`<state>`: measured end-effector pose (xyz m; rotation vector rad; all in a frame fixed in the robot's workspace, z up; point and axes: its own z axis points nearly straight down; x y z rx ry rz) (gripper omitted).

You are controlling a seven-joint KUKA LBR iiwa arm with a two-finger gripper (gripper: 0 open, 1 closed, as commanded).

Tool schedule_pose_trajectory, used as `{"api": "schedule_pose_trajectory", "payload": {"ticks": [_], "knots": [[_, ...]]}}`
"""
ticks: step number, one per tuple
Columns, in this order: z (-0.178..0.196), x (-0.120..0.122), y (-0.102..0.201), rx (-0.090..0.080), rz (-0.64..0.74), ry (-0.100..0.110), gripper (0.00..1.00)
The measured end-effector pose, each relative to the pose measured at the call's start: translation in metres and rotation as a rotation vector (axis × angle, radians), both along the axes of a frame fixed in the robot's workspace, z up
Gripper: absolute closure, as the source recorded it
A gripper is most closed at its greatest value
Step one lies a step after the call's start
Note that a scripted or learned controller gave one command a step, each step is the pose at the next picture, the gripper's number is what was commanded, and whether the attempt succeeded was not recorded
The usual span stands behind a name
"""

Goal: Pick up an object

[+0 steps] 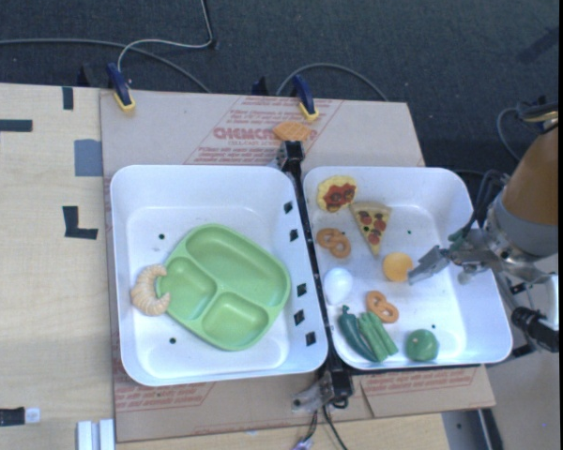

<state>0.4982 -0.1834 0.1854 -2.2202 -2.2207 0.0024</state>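
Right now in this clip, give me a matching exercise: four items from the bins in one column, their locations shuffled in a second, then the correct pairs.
Items:
1. green divided tray
2. croissant
3. pizza slice
4. green ball

Locations:
A. right bin, near corner by the arm
B. left bin, middle
C. right bin, far half, beside the pretzel
D. left bin, against the tray's left edge

Pairs: 1-B, 2-D, 3-C, 4-A
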Motion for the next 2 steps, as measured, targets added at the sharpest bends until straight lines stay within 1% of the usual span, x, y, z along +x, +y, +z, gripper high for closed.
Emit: {"api": "schedule_pose_trajectory", "payload": {"ticks": [1,2], "knots": [[-0.099,0.039,0.031,0.000,0.002,-0.006,0.00],[-0.099,0.105,0.054,-0.001,0.003,-0.008,0.00]]}}
